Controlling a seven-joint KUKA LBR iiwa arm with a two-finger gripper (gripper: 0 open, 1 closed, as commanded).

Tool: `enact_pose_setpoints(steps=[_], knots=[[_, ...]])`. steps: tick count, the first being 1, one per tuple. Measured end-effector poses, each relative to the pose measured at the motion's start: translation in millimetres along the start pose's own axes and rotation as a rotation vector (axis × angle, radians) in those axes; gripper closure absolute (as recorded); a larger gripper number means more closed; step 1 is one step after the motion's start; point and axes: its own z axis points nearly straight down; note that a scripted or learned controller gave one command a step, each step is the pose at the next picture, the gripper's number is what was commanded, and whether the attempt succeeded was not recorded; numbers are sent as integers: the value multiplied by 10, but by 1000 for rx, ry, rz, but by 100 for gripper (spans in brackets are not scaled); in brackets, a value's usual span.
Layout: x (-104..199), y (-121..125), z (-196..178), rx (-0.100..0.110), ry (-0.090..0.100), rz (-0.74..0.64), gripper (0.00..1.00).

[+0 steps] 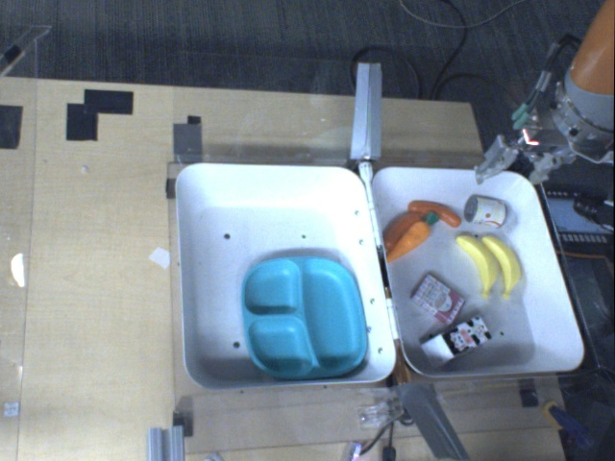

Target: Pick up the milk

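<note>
The milk (pixel 459 338), a small carton with a black-and-white cow pattern, lies on its side near the front edge of the right bin (pixel 553 257), toward that bin's middle. Just beside it, up and to the left, lies a small red-and-white packet (pixel 437 299); the two look close but whether they touch cannot be told. Further back are two bananas (pixel 490 262) side by side, a carrot (pixel 408 235) against the bin's left wall, and a small grey-white can (pixel 486 211) on its side near the back. The left bin (pixel 221 209) holds a blue divided tray (pixel 306 316). Both bins sit on the tabletop (pixel 86 257).

The gripper (pixel 514 159) hangs over the back right corner of the right bin, well apart from the milk. Its jaws stand apart, with nothing between them.

Judgement: the task is at the approach step; no grasp has been made. The next move calls for travel forward across the bin, over the bananas, to a position above the carton, then a descent with the jaws aligned across its narrow width. The neighbouring packet is the main risk of a fouled or mistaken grasp.
</note>
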Motion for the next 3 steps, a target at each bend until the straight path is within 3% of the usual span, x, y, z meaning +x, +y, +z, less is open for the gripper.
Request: enact_pose_setpoints(steps=[1,2,3], knots=[[-596,202,1391,0,0,-318,0],[-583,-133,1926,-4,1,-52,0],[-531,-96,1926,-4,0,-23,0]])
